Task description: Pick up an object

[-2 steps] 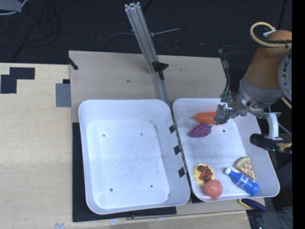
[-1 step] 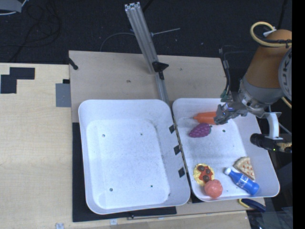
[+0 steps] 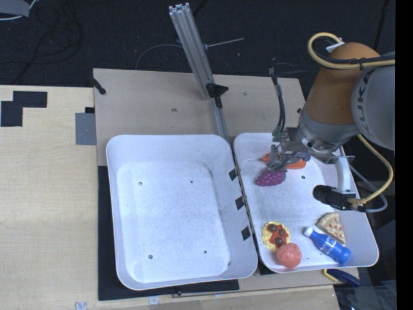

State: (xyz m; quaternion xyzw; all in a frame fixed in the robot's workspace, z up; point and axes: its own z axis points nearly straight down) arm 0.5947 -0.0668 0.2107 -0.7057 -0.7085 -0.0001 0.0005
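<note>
My gripper [image 3: 280,157] hangs over the far part of the right bin [image 3: 303,192], its dark fingers pointing down at a purple bunch of grapes [image 3: 270,177]. The grapes sit just below the fingertips, touching or nearly touching them; I cannot tell whether they are gripped. An orange object [image 3: 295,163] lies partly hidden behind the gripper. Nearer the front of the same bin lie a yellow and red piece [image 3: 275,234], a pink-red ball [image 3: 289,255], a blue bottle [image 3: 328,244] and a pizza slice [image 3: 332,225].
The left bin [image 3: 129,154] sits beside the right one, joined by black clips [image 3: 240,202]. A slanted metal post [image 3: 197,50] rises behind the bins. A black cable fitting [image 3: 330,196] hangs over the right bin's right side.
</note>
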